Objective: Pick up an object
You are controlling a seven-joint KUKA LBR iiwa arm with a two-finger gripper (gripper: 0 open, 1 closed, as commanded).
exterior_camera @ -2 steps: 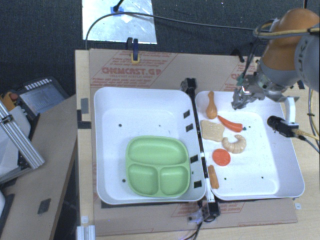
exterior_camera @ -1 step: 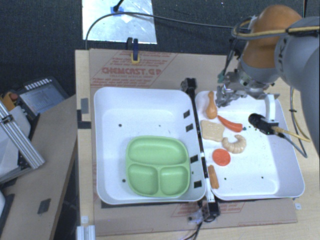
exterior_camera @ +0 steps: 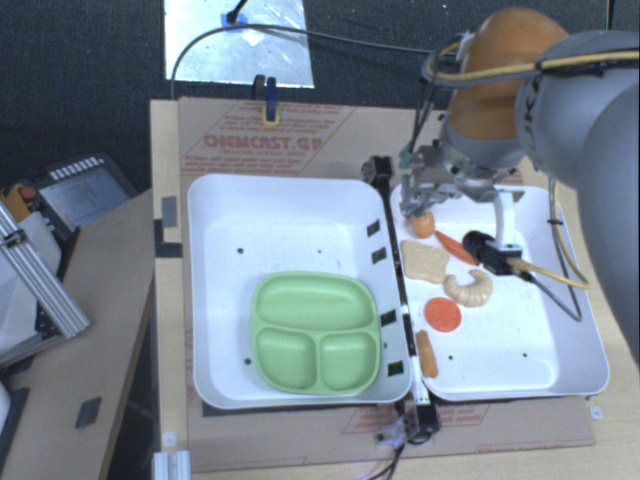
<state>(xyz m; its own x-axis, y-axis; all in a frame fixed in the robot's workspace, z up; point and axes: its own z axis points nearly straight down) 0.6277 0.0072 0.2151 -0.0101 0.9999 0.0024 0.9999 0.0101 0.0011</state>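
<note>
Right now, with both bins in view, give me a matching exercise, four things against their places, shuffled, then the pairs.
1 green plate
2 round red slice
3 small orange ball
4 thin orange stick

A right bin, front, along the divider
B beside the gripper
C left bin
D beside the pale curled piece

Pairs: 1-C, 2-D, 3-B, 4-A
</note>
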